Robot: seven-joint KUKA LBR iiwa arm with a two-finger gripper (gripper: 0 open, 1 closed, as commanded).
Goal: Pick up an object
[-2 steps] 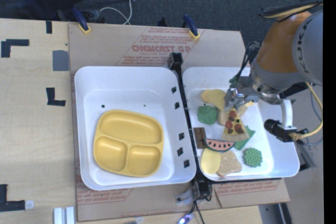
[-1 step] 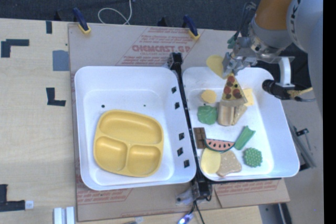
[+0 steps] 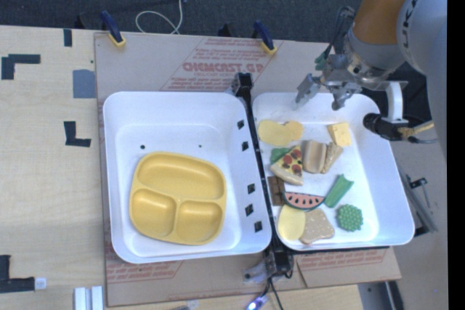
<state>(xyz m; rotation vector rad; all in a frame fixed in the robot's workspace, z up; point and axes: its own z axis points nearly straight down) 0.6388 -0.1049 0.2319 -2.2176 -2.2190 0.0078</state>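
Observation:
My gripper (image 3: 320, 96) hangs open over the far edge of the right bin (image 3: 389, 178), its two fingers spread with nothing between them. Below it in that bin lie toy foods: a yellow piece (image 3: 280, 132), a cheese wedge (image 3: 339, 134), bread slices (image 3: 317, 155), a pizza slice (image 3: 288, 165), a watermelon slice (image 3: 304, 200), a green pod (image 3: 338, 190), a green bumpy piece (image 3: 350, 217), a brown bread slice (image 3: 317, 227) and a pale yellow disc (image 3: 291, 224).
The left bin (image 3: 120, 120) holds a yellow divided plate (image 3: 177, 197). A black divider (image 3: 252, 156) with clips runs between the bins. Blue-and-yellow clamps (image 3: 111, 28) hold the cardboard at the back. A cable (image 3: 161, 18) lies behind.

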